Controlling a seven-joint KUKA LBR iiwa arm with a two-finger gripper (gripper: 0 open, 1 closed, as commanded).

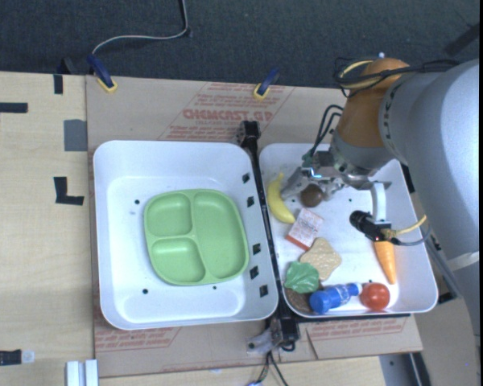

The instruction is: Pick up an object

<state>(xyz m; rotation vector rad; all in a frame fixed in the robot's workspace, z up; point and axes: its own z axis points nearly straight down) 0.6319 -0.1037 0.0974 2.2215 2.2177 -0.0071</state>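
Over at the right-hand bin (346,244), as seen from above, the grey arm (435,135) is reaching in with its orange band (366,111) just above the wrist. The claw (310,179) is down low at the back of that bin, near the wall shared with the other bin. Honestly I can't tell if the claw is spread or pressed together, since the wrist hardware blocks the view from up here.

A small brown round lump (311,195) sits right at the tip of the claw, touching it or very nearly. I can't say whether it's actually gripped.

Other stuff in the same bin:
- a yellow banana (279,203) along the wall next to the left bin, just beside the brown lump
- a red and white packet (304,229) a bit in front of the lump
- a tan cracker-looking piece (320,257) just past the packet
- a green leafy thing (302,277) at the front corner, with a blue bottle (332,297) lying on its side next to it
- a red tomato (375,296) just beside the bottle's cap end
- an orange carrot (385,261) right above the tomato, toward the far side wall

The left bin (117,215) holds a green divided plate (197,236) lying flat in the middle. Both bins sit on a cardboard sheet (217,115) on the desk (32,240).
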